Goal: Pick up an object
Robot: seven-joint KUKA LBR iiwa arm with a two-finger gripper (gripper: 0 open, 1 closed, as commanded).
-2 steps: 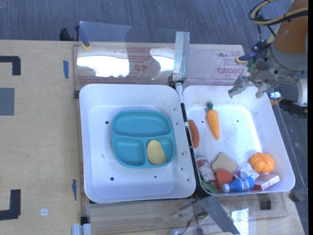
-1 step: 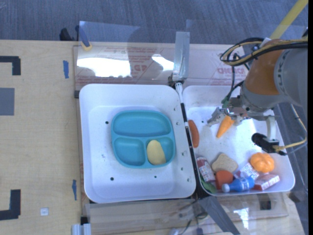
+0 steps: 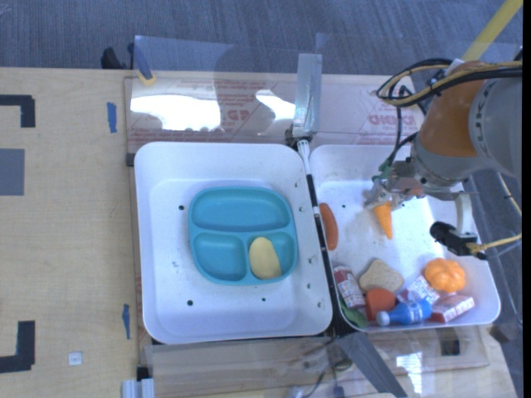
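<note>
My gripper (image 3: 385, 202) hangs over the back part of the right bin (image 3: 348, 166), under the grey arm with the orange band. A small orange carrot (image 3: 383, 220) points down from between its fingers, its thick top caught in the fingers and its tip just above the bin floor. The gripper is shut on this carrot. In the left bin (image 3: 158, 222) lies a blue divided tray (image 3: 236, 214) with a yellow lemon-like piece (image 3: 265, 258) in its lower right compartment.
An orange-red sausage (image 3: 329, 225) lies by the right bin's left wall. Along its front sit a bread slice (image 3: 381, 275), a red can (image 3: 349, 288), a red tomato (image 3: 380, 299), a blue bottle (image 3: 407, 313), an orange fruit (image 3: 445, 275) and a red-white packet (image 3: 453, 308).
</note>
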